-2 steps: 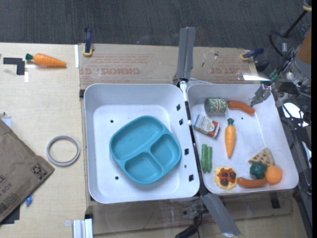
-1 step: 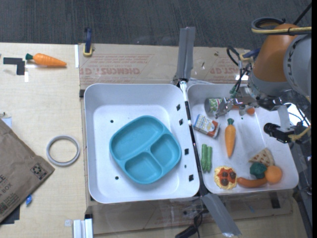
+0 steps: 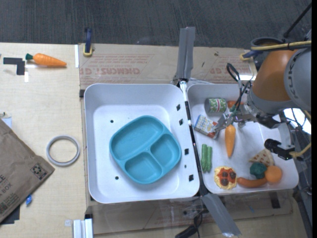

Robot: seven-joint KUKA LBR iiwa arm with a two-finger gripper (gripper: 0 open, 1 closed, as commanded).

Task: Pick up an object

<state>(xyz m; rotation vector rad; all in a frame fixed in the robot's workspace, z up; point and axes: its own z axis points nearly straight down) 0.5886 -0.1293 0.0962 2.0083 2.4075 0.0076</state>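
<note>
My gripper (image 3: 231,122) hangs over the right bin (image 3: 292,182), near its middle. An orange carrot (image 3: 230,142) points down the view from the fingertips, and its upper end sits between them. The gripper is shut on that end. The wrist and the orange band hide the bin's far right corner.
The right bin also holds a green-labelled can (image 3: 216,105), a small carton (image 3: 204,125), green beans (image 3: 206,157), a pizza toy (image 3: 225,177), a sandwich wedge (image 3: 261,157) and mixed vegetables (image 3: 262,175). A blue divided plate (image 3: 144,149) lies in the left bin (image 3: 96,133). A carrot (image 3: 47,60) and a tape ring (image 3: 63,149) lie on the bench.
</note>
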